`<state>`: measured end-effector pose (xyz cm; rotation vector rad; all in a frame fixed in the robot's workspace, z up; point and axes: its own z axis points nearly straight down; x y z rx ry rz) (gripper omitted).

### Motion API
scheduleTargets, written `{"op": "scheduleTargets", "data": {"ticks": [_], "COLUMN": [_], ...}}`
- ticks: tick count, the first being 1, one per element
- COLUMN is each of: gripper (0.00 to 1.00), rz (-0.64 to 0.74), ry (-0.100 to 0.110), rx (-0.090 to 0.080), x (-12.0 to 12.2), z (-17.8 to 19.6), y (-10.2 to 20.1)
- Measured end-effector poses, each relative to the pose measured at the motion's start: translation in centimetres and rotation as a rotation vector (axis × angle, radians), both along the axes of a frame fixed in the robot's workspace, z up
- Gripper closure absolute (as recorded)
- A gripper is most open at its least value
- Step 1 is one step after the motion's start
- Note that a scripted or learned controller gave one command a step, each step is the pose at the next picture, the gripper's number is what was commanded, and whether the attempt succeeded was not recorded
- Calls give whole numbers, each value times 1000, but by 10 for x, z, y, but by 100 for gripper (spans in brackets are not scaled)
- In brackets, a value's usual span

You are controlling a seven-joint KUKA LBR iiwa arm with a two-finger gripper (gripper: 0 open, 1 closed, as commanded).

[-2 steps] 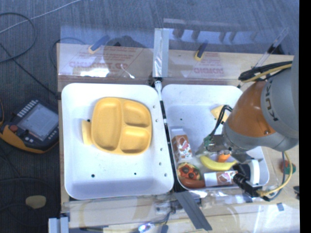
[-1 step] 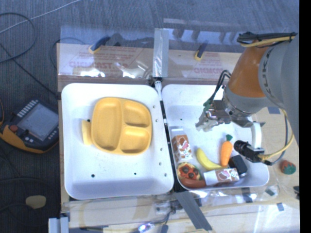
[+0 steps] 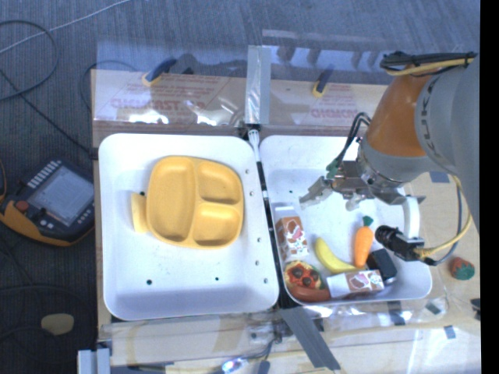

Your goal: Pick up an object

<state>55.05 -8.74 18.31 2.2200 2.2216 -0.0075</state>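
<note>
My gripper (image 3: 335,195) hangs over the back half of the right bin (image 3: 296,166), with its fingers spread open and nothing between them. In front of it, along the bin's near side, lie an orange carrot (image 3: 363,245), a yellow banana (image 3: 333,257), a small printed packet (image 3: 291,237), a round pizza-like toy (image 3: 303,276) and a white and red packet (image 3: 355,282). The carrot is the closest, just below and right of the fingers. The left bin (image 3: 125,287) holds a yellow divided plate (image 3: 193,201).
The arm's grey and orange body (image 3: 413,123) covers the right bin's far right corner. A small red and green object (image 3: 464,269) sits on the bench right of the bins. A handheld control unit (image 3: 48,202) lies on the floor at the left.
</note>
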Motion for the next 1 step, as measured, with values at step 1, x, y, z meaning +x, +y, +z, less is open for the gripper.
{"op": "scheduleTargets", "data": {"ticks": [1], "gripper": [100], "rz": [1], "ry": [2], "rx": [-3], "x": [0], "z": [8], "y": [0]}}
